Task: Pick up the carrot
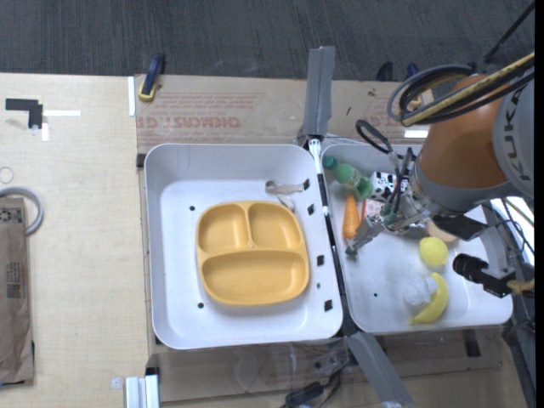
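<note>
The carrot (pixel 350 216), a short orange piece, lies upright along the left wall of the right bin (pixel 382 313), just below a green item (pixel 343 173). My gripper (pixel 357 239) reaches in from the right under the orange wrist band, and its metal tip sits low in the bin, right beside the carrot's lower end. I cannot tell whether it touches the carrot. The carrot still rests on the bin floor.
A yellow lemon (pixel 433 251), a banana (pixel 432 304) and a white lump (pixel 416 289) lie in the right bin's lower right. The left bin (pixel 170 228) holds a yellow divided plate (pixel 252 252) and a small grey object (pixel 286 188). Cables hang near the arm.
</note>
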`<control>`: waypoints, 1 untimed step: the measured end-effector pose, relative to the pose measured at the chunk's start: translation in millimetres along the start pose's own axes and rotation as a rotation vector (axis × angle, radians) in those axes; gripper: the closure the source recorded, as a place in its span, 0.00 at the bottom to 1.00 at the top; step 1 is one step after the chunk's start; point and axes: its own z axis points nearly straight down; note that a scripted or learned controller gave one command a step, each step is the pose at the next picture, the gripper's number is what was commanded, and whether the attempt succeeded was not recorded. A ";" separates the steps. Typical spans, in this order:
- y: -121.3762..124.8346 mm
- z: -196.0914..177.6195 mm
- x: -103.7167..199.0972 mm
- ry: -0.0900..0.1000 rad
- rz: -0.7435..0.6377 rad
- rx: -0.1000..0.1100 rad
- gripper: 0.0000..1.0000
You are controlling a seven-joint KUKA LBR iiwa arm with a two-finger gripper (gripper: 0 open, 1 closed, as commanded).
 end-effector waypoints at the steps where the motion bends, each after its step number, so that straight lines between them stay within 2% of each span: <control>1: -1.2 -241.1 -23.2 -0.002 -0.224 0.000 0.00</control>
